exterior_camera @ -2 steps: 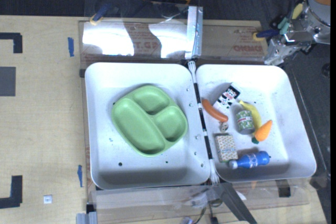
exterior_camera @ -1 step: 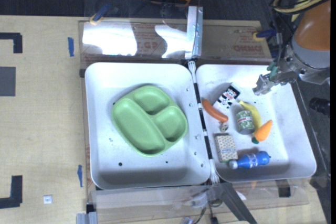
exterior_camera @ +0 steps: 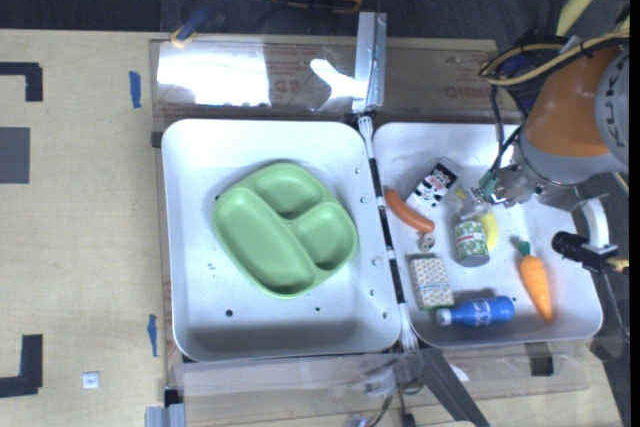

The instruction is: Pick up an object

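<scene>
Overhead view of a wooden desk (exterior_camera: 80, 215) bearing two white bins side by side. The left bin (exterior_camera: 190, 315) holds a green divided plate (exterior_camera: 285, 230). In the right bin (exterior_camera: 580, 320), the arm's claw (exterior_camera: 487, 190) hangs at the centre, just above a small can (exterior_camera: 470, 242) with a yellow item (exterior_camera: 490, 230) touching it. How far the claw is open cannot be told. Around the can: a hot dog (exterior_camera: 410, 210) at nine o'clock, a black-and-white packet (exterior_camera: 434, 183) at eleven, a carrot (exterior_camera: 536, 285) at four, a patterned box (exterior_camera: 431, 280) at seven, a blue bottle (exterior_camera: 477, 313) lying at six.
</scene>
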Available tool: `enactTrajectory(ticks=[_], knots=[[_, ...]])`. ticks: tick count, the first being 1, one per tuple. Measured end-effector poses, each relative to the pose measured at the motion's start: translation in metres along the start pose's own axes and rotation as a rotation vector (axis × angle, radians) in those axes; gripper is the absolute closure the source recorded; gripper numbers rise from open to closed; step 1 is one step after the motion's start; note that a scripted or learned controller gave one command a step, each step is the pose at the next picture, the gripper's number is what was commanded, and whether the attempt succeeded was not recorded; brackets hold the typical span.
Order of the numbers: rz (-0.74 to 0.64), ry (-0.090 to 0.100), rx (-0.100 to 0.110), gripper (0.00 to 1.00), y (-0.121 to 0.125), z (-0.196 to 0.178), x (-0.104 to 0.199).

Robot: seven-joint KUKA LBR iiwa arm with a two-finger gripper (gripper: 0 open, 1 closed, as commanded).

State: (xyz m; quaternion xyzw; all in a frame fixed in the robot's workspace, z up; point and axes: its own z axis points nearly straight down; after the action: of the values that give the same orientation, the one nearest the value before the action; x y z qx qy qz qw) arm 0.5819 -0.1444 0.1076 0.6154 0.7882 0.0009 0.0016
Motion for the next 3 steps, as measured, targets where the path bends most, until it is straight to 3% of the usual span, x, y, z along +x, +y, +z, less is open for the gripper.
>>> enactTrajectory(ticks=[1, 2, 3], knots=[[-0.045, -0.001, 0.000, 0.00, -0.030, -0.063, -0.036], [-0.183, -0.021, -0.020, 0.00, -0.018, 0.006, -0.038], [0.302, -0.013, -0.025, 0.00, -0.025, 0.009, -0.046]])
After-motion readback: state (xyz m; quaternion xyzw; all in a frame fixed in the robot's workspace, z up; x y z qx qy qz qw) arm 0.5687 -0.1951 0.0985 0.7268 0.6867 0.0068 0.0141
